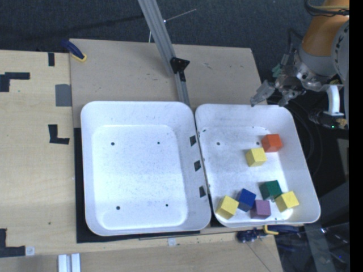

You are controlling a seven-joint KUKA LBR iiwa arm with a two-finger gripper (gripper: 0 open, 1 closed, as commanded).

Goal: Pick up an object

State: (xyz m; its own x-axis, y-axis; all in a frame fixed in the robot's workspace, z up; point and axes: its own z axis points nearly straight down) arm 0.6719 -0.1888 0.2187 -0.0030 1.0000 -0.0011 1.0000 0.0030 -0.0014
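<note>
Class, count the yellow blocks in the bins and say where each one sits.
3, all in the right bin: one mid-bin beside the orange block, one at the near-left corner, one near-right by the green block.

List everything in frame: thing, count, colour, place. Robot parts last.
bins: 2, white, side by side on the bench
yellow cubes: 3, all in the right bin; one mid-bin, one at the near left corner, one at the near right corner
orange cube: 1, right bin, just beyond the middle yellow one
blue cube: 1, right bin, near edge, beside the left yellow cube
purple cube: 1, right bin, near edge
green cube: 1, dark green, right bin, behind the purple one
metal pole: 1, grey, slanting down to the gap between the bins
arm: 1, grey with orange band, far right
gripper: 1, above the right bin's far rim, holding nothing visible
</note>
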